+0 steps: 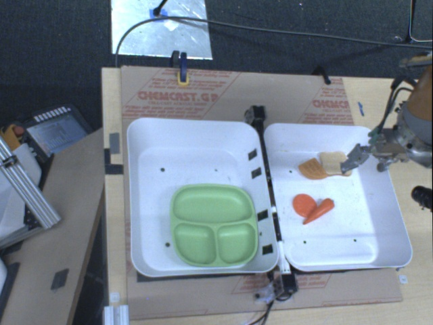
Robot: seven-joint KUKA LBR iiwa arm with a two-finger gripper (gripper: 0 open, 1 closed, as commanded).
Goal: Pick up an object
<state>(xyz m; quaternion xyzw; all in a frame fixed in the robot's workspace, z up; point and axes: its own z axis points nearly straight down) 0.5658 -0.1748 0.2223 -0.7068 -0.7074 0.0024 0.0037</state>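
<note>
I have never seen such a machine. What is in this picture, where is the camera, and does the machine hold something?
One camera looks down at a slant on a bench with two shallow white bins. The grey machine at the right edge is a robot arm; its gripper reaches over the right bin. The gripper's tip is at a pale bread-like slice, which lies beside an orange-brown piece. Whether it grips the slice, I cannot tell. Lower in that bin lie a round red-orange piece and a small carrot-like piece, touching. The left bin holds a green tray with three compartments.
</note>
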